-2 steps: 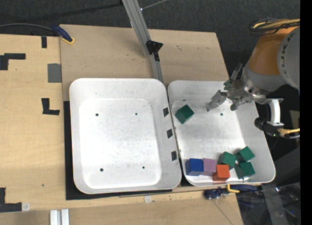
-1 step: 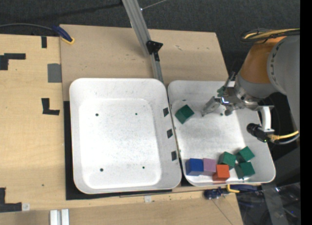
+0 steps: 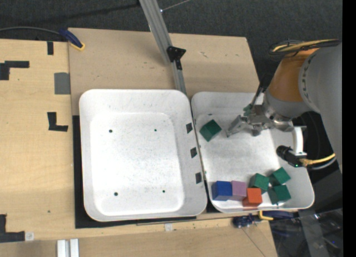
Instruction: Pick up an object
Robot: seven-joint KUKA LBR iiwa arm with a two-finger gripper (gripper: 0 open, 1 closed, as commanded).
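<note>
A green block [image 3: 209, 130] lies alone in the upper left of the right bin [image 3: 236, 98]. My gripper [image 3: 238, 121] hangs just to the right of it, fingers spread open and pointing left, with nothing between them. Along the bin's near edge sits a cluster: a blue block [image 3: 222, 189], a purple block [image 3: 239, 188], an orange block [image 3: 253, 196] and three green blocks [image 3: 259, 181] [image 3: 281, 176] [image 3: 279, 194]. The grey arm with its orange band [image 3: 286, 80] reaches in from the right.
The left bin [image 3: 133, 150] sits beside the right one, their rims touching. A metal pole [image 3: 158, 22] slants down to the gap between the bins. A yellow cable [image 3: 317, 161] hangs by the right bin's outer edge.
</note>
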